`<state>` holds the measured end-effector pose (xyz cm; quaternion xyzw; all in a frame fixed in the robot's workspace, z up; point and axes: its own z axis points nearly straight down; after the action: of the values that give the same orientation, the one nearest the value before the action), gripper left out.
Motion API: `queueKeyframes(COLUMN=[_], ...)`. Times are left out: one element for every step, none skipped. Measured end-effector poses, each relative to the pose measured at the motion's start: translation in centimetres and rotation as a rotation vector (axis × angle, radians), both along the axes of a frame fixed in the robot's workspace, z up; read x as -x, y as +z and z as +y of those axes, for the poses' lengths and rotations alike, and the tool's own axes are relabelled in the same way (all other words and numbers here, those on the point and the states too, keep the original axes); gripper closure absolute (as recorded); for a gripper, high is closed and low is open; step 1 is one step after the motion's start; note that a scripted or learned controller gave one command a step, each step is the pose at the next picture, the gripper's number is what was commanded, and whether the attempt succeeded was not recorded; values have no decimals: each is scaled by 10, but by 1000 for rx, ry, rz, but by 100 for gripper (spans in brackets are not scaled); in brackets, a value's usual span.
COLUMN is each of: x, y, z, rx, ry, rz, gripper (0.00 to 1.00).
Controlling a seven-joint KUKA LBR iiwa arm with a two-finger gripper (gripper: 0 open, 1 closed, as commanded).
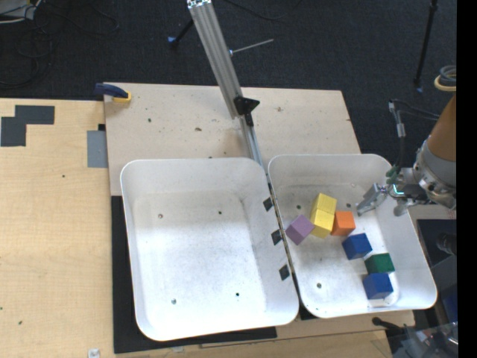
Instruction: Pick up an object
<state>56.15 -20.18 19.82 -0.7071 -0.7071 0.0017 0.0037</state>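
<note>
- The end effector [370, 199] hovers over the right bin [417, 293], near its right wall; whether it is spread or pressed together I cannot tell, and nothing shows in it.
- The orange cube [343, 223] lies nearest, just left and toward the camera, touching the yellow block [323, 215].
- The yellow block's long axis runs roughly front to back; the cube has none.

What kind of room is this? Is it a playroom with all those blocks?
Probably a robot lab, not a playroom. A robot arm reaches over two white bins on a wooden bench, the blocks sit there for it to practise on, and cables trail on the dark floor.
</note>
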Motion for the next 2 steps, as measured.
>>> queueKeyframes(x=[-1, -6], y=[2, -44], z=[0, 4], rx=[1, 0], ry=[0, 2], rz=[-4, 0], gripper=[0, 0])
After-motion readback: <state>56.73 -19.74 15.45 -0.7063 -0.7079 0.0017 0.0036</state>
